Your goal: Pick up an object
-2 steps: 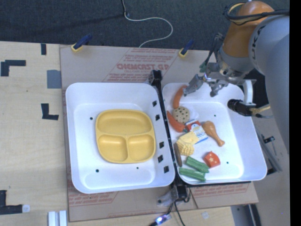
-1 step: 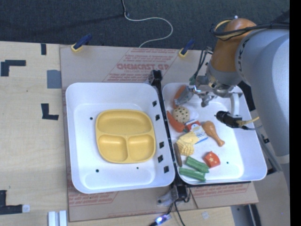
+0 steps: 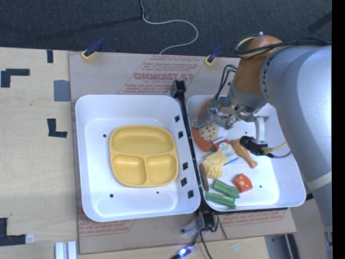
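Toy food lies in the right bin [image 3: 269, 196]: a speckled tan cookie [image 3: 207, 132] on a red-orange piece [image 3: 200, 141], a small white carton [image 3: 227, 150], an orange carrot-like piece [image 3: 245, 156], a yellow corn cob [image 3: 214, 166], a red piece [image 3: 243, 183] and two green pods [image 3: 223, 187] [image 3: 220, 199]. My gripper [image 3: 220, 114] hangs low over the bin's far left part, just above the cookie and the red-orange piece. The wrist hides what lies under it.
The left bin [image 3: 91, 144] holds a yellow divided plate [image 3: 144, 155]. A black divider with clips [image 3: 186, 144] runs between the bins. The grey arm [image 3: 302, 107] with its orange band [image 3: 250, 72] covers the right bin's far right side. A dark cable [image 3: 264, 147] crosses the bin.
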Controlling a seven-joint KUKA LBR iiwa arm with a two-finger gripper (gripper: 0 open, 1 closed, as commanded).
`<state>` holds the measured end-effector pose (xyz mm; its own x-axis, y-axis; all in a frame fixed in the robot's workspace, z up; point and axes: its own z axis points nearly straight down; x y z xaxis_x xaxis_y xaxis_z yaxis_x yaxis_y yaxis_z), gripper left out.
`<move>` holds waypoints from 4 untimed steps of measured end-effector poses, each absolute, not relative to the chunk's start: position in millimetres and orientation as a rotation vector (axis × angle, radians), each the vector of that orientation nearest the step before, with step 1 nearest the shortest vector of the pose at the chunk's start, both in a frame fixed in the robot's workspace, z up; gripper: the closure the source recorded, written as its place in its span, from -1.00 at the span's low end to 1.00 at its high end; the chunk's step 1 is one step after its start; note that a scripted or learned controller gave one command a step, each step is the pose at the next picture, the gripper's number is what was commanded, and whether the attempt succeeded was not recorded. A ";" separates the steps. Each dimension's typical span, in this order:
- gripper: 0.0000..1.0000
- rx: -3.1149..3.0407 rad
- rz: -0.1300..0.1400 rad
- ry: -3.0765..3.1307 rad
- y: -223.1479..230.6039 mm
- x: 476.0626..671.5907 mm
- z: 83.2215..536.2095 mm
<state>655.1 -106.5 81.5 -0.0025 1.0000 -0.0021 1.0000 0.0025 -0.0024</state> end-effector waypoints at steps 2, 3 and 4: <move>1.00 -2.221 -0.003 -2.224 -103.4 658.7 137.1; 1.00 -2.222 -0.003 -2.225 -104.0 663.2 180.5; 1.00 -2.222 -0.004 -2.225 -103.5 664.2 227.7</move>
<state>664.2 -103.5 227.7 -0.0014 1.0000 -0.0005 1.0000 0.0014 0.0038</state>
